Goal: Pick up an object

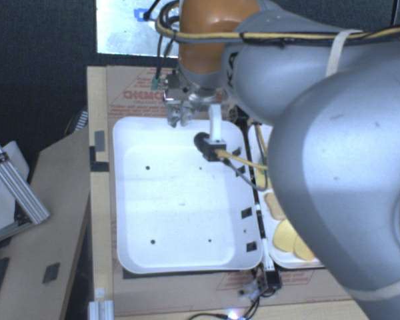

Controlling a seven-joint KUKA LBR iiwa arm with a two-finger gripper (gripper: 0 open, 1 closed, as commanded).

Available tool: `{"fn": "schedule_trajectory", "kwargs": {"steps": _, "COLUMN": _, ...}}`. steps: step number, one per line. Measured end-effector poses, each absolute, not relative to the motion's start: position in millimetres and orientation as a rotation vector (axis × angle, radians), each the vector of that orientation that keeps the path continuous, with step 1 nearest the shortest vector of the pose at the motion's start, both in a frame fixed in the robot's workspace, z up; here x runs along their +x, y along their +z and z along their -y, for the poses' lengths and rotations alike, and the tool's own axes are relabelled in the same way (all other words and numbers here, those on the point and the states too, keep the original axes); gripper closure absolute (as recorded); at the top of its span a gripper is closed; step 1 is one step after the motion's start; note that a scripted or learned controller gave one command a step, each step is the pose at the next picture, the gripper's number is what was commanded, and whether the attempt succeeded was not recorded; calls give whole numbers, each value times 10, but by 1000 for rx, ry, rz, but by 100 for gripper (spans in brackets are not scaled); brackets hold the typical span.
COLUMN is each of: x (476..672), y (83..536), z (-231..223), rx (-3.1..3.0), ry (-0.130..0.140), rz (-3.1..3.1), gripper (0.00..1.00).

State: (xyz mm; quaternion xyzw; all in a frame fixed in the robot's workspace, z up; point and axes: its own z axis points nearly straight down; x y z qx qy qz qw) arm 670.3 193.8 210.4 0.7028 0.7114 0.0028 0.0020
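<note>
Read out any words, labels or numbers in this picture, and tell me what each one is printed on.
"CHEM": red letters on the brown cardboard sheet behind the left white plastic bin; further letters run behind the robot's hand.
Red print on that cardboard's front edge: too blurred to read.

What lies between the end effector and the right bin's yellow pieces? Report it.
Camera view: only bare left bin floor, then the bins' adjoining rims.
</note>
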Motion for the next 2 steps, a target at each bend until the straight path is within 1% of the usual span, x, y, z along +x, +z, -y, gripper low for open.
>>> {"fn": "schedule_trajectory", "kwargs": {"steps": 2, "x": 6716, "y": 2327, "z": -1944, "rx": 2193, "ry": 14, "rz": -2239, "gripper": 100}}
